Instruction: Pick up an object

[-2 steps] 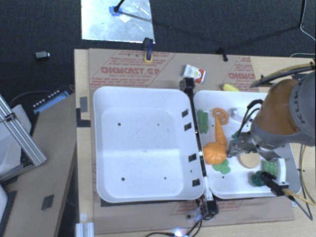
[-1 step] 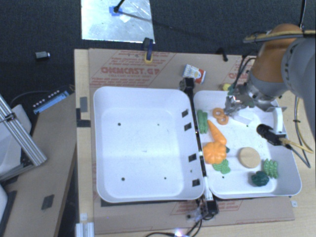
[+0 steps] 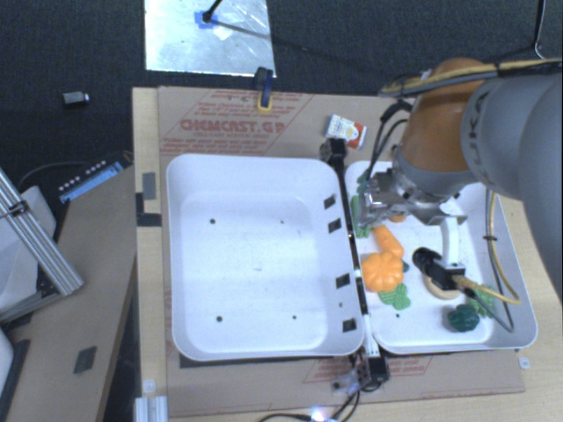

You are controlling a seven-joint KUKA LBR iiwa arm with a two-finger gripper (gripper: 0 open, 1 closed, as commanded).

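Just below the metal grey gripper [image 3: 374, 207], a long orange carrot-shaped piece [image 3: 388, 241], lying at a slant in the left half of the right-hand shallow white bin [image 3: 519, 323]. Lower end of it touching, or at least just beside, a rounded orange pumpkin-like lump [image 3: 382, 273]. Directly under that lump, towards the bin's near wall, a small green leafy scrap [image 3: 398, 300]. Nothing seen held in the gripper itself; open or closed, not to be told from this angle, the wrist above hiding the working end. Gripper hanging over the bin's left edge, close to the seam between the two bins. Beside it, on the seam side, a sliver of green [image 3: 355, 209], perhaps another toy, too hidden to name. Further right in the same bin, a pale tan flat round piece [image 3: 446, 292], and near the lower right corner a dark green knobbly ball [image 3: 463, 319], the two close but apart. Left-hand shallow white bin [image 3: 255, 262] alongside, its right wall against the other bin. Beneath both, a brown printed cardboard sheet [image 3: 229, 123]. On that sheet, behind the bins, a small white and red packet [image 3: 345, 130].
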